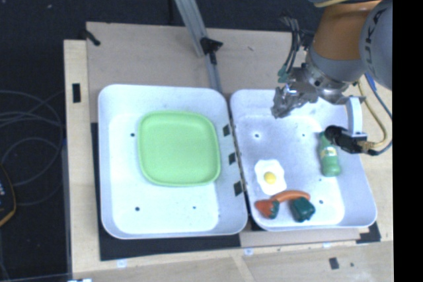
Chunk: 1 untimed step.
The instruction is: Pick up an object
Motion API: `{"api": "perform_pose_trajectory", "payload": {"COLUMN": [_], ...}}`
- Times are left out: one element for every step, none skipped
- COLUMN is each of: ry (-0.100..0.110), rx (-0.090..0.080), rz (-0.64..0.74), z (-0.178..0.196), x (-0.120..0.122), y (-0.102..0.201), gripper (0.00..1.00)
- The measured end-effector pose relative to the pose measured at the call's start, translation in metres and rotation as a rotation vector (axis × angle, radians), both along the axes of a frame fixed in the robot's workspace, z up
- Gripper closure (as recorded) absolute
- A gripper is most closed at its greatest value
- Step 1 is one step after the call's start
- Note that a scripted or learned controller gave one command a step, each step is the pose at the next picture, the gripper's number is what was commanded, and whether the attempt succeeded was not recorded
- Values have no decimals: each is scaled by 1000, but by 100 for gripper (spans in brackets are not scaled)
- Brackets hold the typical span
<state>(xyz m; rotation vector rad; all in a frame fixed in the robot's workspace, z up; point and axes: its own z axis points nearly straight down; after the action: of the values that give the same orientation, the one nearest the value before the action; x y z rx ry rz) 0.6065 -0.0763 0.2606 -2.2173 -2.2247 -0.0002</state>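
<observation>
Over right bin (370, 211) back edge, gripper (285, 106) seen, nothing carried; finger state cannot be told. Nothing picked yet. Candidates lie near front: fried egg (269, 177), green bottle (329, 160), sausage (289, 195). Descent, grasp, lift judged outstanding.

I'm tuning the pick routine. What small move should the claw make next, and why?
Probably shift toward the fried egg, then descend. The claw hangs above bare floor at the right bin's far end, nothing between its fingers; the toys lie nearer the camera.
</observation>
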Motion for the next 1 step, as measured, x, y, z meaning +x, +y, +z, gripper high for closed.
{"api": "perform_pose_trajectory", "payload": {"ry": [-1], "rx": [0], "rz": [0], "z": [3], "x": [13], "y": [50], "gripper": [100]}}
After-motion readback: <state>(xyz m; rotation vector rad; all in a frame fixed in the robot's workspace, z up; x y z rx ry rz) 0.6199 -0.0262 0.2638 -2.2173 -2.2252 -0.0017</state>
